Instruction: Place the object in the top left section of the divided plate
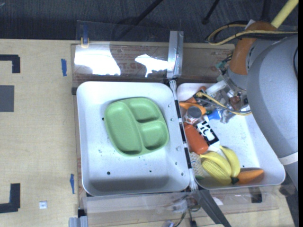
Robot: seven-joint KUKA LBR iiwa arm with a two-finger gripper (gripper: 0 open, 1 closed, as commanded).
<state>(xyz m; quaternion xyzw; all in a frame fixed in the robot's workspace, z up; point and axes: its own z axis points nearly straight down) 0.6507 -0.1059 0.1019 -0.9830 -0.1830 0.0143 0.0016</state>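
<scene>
Tabletop (33, 141) of pale wood carries two shallow white bins: the left white bin (90, 174) holds a light green plastic divided plate (136, 125) lying flat near its middle, all three sections bare. Just across the shared rim, the right white bin (246, 141) holds a cluster of toy foods, with a long orange-red sausage-shaped piece (195, 138) beside a black-and-white tagged block (207, 130), a yellow banana bunch (220, 164) and an orange carrot-like piece (250, 175) nearer the front. At the bin's far end the grey arm's gripper (226, 103) hangs low over a blue and orange jumble; whether its jaws are wide or closed I cannot tell.
</scene>
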